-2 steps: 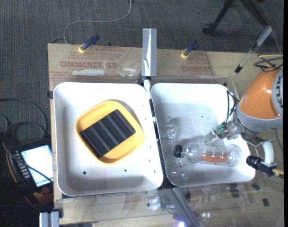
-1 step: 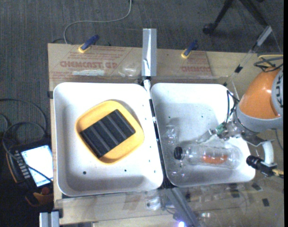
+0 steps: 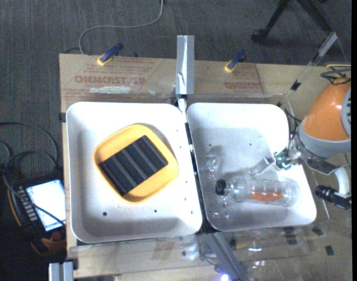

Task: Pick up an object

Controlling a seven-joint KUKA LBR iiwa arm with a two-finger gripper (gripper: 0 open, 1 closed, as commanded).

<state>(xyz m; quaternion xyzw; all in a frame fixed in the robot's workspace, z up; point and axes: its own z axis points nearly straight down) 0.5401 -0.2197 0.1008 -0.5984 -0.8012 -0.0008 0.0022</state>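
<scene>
Your end effector (image 3: 282,158) is hanging at the right bin's (image 3: 248,117) edge above a clear bottle (image 3: 257,191) lying flat; you cannot tell its grip state.

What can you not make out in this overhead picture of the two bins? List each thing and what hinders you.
1. The gripper, camera view: small, partly under the orange wrist, so its state is unreadable.
2. The clear bottle in the right bin: see-through plastic blurs its outline; the orange inside cannot be identified.
3. The yellow object in the left bin: what its dark ribbed top is stays unclear.
</scene>
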